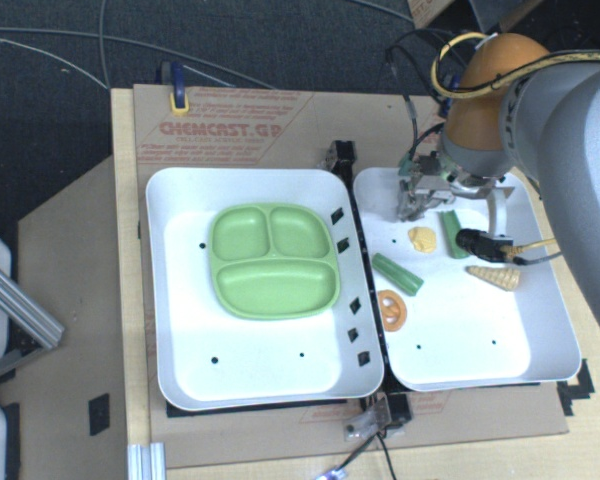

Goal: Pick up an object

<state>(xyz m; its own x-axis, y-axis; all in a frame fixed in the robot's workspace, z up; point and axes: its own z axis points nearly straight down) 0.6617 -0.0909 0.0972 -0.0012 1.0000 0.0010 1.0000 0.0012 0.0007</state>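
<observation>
In the right bin (480, 358), my gripper (414, 206) hangs low over the far left corner. Just in front of it lies a small yellow lump (421, 237), apart from the gripper. A short green piece (452, 236) lies to the lump's right. A green stick (396, 273) rests slantwise near the bin's left wall, with a brown pretzel (391, 309) in front of it. A tan cone (495, 276) lies on its side further right. I see nothing held in the gripper.
The left bin (180, 348) holds a green divided plate (273, 260) at its middle. A black divider with clips (352, 268) runs between the bins. The grey arm (570, 138) covers the right bin's far right corner.
</observation>
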